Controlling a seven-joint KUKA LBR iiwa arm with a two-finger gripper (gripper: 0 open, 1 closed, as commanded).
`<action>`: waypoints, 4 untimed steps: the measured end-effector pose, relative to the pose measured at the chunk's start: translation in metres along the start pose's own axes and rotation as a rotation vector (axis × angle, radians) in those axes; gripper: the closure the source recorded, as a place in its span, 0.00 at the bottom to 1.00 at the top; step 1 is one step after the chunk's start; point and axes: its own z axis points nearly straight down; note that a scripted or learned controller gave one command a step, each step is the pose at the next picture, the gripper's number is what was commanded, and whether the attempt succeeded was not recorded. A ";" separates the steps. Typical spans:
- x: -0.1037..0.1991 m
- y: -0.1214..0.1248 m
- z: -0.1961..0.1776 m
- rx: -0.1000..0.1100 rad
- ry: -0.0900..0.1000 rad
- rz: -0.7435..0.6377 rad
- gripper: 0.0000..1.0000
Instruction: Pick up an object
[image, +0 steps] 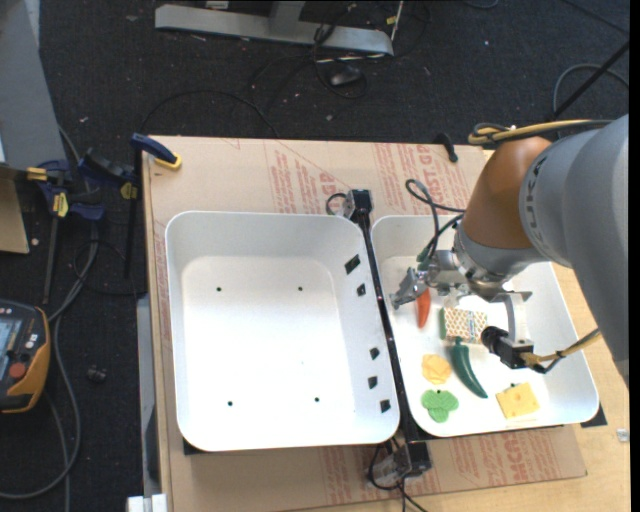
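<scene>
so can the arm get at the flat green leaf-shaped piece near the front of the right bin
Probably yes: the flat green leaf-shaped piece lies uncovered in the right white bin, apart from the yellow piece and the dark green pepper, with the gripper above the same bin.

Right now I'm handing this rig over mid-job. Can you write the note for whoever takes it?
End effector: low in the right bin, beside the red pepper; I cannot tell whether it grips anything.
Things: all in the right bin. Checkered block and green pepper mid-bin, yellow piece and green leaf toward the front, cheese wedge front right. Left bin sits alongside.
Done: arm is down among the things.
Left: nothing visibly lifted; grasp and raise one.
</scene>
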 end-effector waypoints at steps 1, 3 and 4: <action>-0.083 -0.050 -0.001 -0.001 -0.002 0.008 0.00; -0.028 0.047 0.000 -0.002 -0.001 -0.002 0.00; 0.015 0.009 -0.107 -0.011 0.000 -0.003 0.00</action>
